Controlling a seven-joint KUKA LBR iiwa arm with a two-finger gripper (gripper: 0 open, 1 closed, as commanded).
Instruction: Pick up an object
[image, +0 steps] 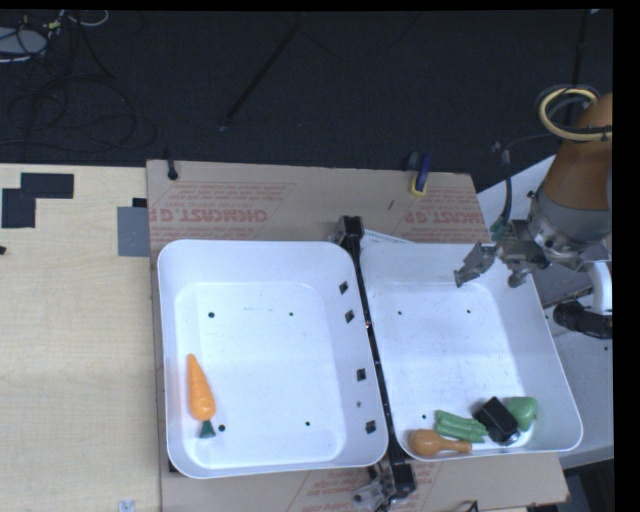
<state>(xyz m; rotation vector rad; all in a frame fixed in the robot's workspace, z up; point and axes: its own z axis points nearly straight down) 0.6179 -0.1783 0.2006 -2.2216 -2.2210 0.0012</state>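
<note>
Arm comes in from 3 o'clock, orange band visible above the wrist, gripper (491, 264) hanging over the far right corner of the right bin (455, 330), up around the 2 o'clock side of the scene. Its two fingers stand apart, nothing between them, so it's spread wide and carrying nothing.

Right bin: small cluster of items bunched at its 5 o'clock corner. A black block (497, 419) lies tilted, touching a green pepper-like toy (522, 409) at its 3 o'clock side and a green bean-pod toy (459, 426) at its 9 o'clock side. Just below the pod, an orange-tan pear-shaped toy (436, 443) lies against the near wall. All well apart from the gripper.

Left bin (255, 300): one toy carrot (200, 390) near the 8 o'clock corner, lying lengthwise along the left wall, green stem end pointing to 6 o'clock.

Both bins sit side by side on a cardboard sheet (300, 205) on the worktop (70, 330), a black divider clip strip (362, 340) running between them
</note>
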